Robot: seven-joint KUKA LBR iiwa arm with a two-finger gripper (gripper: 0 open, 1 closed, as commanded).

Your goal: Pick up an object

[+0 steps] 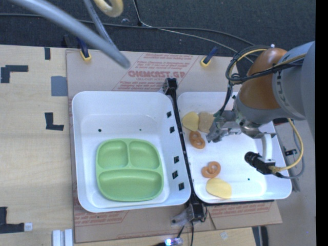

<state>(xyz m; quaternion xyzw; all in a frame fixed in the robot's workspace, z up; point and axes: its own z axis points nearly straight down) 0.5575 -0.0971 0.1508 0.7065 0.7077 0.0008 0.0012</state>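
Gripper point(214, 133) low in right bin point(246, 188), beside tan block point(206, 121) and yellow piece point(190, 121); we cannot tell its state. Orange ring point(197, 140) just below. Risk, we judge: crowded pieces near divider point(177, 137) may get nudged, not grasped. Green tray point(129, 169) sits in left bin point(87, 117).

Grey KUKA arm point(300, 81) with rounded casing, glossy orange band point(259, 86) above the wrist, black and yellow cables point(294, 147) looping alongside, dark metal wrist assembly, small black fitting point(254, 160) on a white bracket
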